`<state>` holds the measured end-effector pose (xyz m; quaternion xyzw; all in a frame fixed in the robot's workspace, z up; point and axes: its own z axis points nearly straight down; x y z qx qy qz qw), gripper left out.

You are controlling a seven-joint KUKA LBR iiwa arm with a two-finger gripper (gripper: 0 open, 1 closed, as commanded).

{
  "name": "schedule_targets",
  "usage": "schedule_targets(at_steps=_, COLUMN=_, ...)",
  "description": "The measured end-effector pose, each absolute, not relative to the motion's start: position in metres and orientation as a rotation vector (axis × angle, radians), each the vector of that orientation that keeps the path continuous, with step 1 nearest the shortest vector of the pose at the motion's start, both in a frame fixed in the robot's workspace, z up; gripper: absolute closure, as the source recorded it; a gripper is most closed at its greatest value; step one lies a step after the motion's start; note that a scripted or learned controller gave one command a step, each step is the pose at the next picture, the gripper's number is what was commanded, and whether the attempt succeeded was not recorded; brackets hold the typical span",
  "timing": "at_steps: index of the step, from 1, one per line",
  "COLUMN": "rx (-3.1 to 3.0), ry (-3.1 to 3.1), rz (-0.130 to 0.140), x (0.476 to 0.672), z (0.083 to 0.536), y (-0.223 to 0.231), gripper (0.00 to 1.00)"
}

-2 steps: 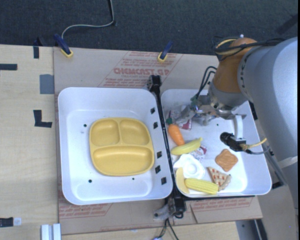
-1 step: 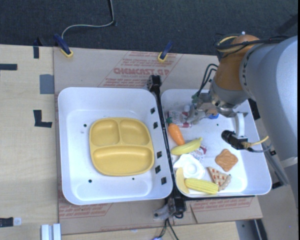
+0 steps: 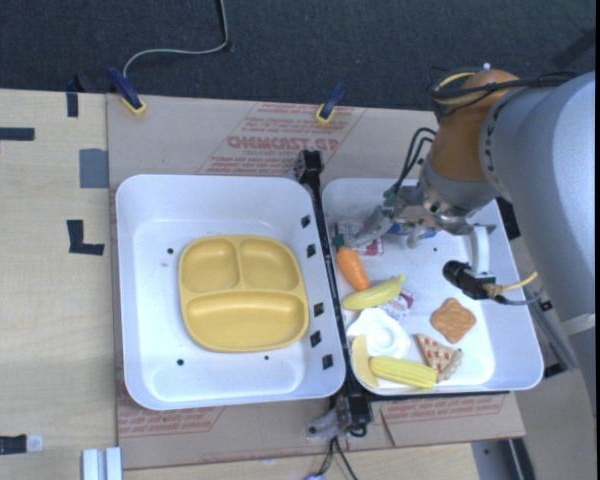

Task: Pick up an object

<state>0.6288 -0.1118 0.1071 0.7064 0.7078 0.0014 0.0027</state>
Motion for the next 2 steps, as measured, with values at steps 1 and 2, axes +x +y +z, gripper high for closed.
schedule_targets(at_steps=1, rx=2.215, ry=2.221, rz=0.003, x=0.6286, z=0.1165, y=-0.1113, gripper=1.0)
schedule_targets(at_steps=2, rx=2.215, ry=2.221, rz=0.002, x=0.6285, z=0.1163, y=-0.1116, gripper=0.0)
